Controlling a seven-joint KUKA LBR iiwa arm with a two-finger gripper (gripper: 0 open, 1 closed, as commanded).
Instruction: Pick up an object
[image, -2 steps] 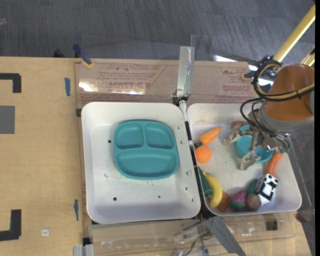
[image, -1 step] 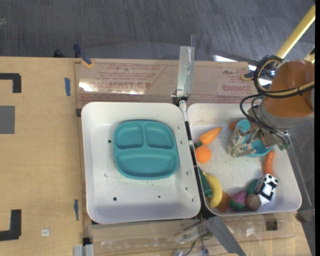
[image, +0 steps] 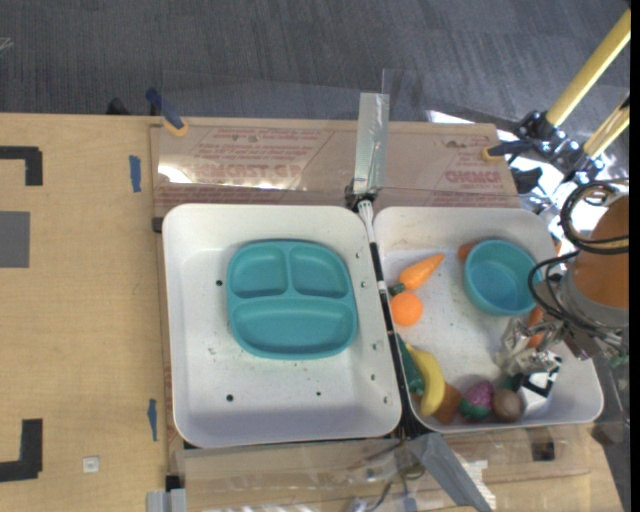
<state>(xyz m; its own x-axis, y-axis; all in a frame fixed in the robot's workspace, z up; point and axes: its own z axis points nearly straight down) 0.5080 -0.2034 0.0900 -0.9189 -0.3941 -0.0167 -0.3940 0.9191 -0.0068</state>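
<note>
The right bin (image: 455, 340) holds a teal bowl (image: 498, 277), an orange carrot (image: 420, 270), a round orange fruit (image: 406, 310) and a yellow banana (image: 428, 378). A magenta piece (image: 477, 398) and a brownish round piece (image: 509, 403) lie at its front edge. My gripper (image: 530, 362) hangs low over the right side of this bin, just below the bowl and right above the brownish piece. Cables and metal parts blur its tip. The arm's orange band (image: 610, 270) sits above it at the right edge.
A teal divided plate (image: 292, 298) lies in the middle of the left bin (image: 200, 380). A raised divider (image: 378, 300) separates the two bins. Yellow poles (image: 590, 70) stand at the back right.
</note>
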